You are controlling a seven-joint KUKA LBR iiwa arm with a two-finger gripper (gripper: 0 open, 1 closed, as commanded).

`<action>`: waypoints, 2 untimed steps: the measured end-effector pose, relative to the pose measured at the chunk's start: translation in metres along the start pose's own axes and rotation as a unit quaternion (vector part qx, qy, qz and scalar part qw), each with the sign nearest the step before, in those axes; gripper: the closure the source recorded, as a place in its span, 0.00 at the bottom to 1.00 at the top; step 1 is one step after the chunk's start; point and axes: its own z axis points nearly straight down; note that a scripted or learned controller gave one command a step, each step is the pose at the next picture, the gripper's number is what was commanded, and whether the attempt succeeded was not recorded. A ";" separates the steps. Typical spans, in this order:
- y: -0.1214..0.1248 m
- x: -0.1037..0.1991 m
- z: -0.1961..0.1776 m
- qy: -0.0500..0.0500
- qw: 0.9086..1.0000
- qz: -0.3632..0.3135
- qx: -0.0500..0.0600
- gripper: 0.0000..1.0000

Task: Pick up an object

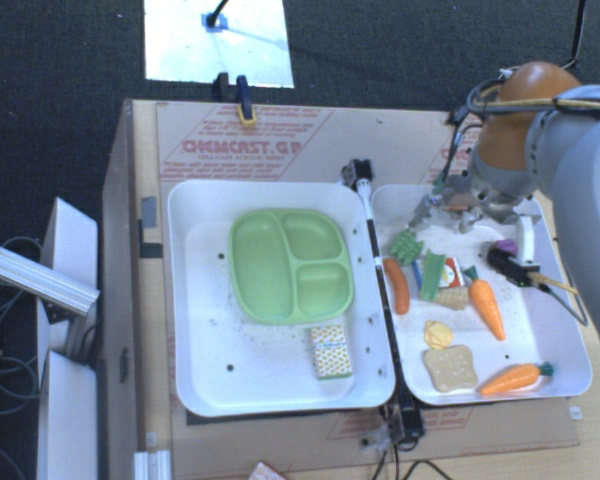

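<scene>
While a carrot (517, 377) lies nearest in the right bin (570, 368), toast (450, 367) sits beside it, a second carrot (488, 307) farther back; the tool (450, 208) hovers over the bin's far end, its grip impossible to tell

My right bin (570, 368) carries the pickable clutter: three orange carrots, one (396, 285) lying by the left wall, one (487, 307) mid-bin, one (513, 378) at the near right corner. A tan bread slice (450, 368) lies flat near the front, a small yellow piece (438, 335) just behind it. A green leafy piece (407, 245) sits farther back.
</scene>
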 end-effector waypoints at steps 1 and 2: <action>0.000 0.013 0.000 0.000 1.000 0.000 0.000 0.00; 0.000 -0.009 -0.001 -0.001 1.000 0.002 -0.001 0.00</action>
